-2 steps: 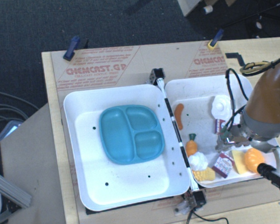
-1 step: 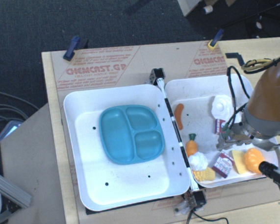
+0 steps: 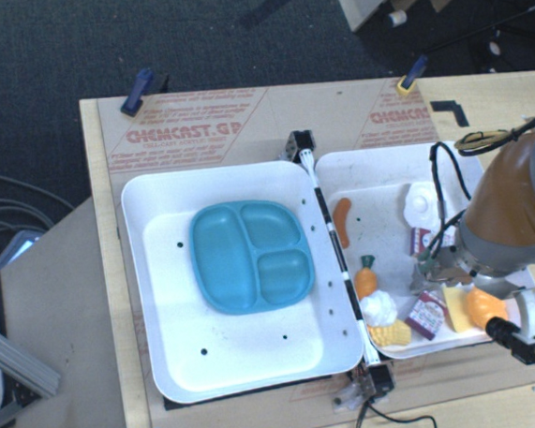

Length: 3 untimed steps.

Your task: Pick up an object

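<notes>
Gripper [image 3: 430,271] low in right bin [image 3: 376,165] above purple packet [image 3: 426,314], grip state can't tell; packet looks light, crinkly, slippery, best pinched across its narrow sides

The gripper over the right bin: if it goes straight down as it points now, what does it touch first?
Probably the small purple packet lying just below the gripper, on the right bin's floor. Depth is unclear from this slanted view, so it might land on bare floor beside it.
</notes>
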Each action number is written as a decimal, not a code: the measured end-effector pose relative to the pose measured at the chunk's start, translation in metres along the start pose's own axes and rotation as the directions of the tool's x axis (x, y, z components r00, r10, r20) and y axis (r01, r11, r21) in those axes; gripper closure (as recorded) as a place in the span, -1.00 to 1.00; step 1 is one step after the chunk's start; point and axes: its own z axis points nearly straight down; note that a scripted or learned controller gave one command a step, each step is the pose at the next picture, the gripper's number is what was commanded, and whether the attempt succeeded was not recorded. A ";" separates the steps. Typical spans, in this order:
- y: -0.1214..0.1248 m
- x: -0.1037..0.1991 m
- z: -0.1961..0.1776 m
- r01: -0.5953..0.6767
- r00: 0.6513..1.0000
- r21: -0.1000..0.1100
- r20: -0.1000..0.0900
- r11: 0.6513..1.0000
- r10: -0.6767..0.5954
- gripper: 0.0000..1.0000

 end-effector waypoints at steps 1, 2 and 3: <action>0.000 0.000 -0.010 0.000 1.000 -0.001 0.001 1.000 0.000 1.00; 0.001 0.000 -0.019 0.000 1.000 -0.002 0.001 1.000 0.000 1.00; 0.001 0.000 -0.029 0.000 1.000 -0.002 0.001 1.000 0.000 1.00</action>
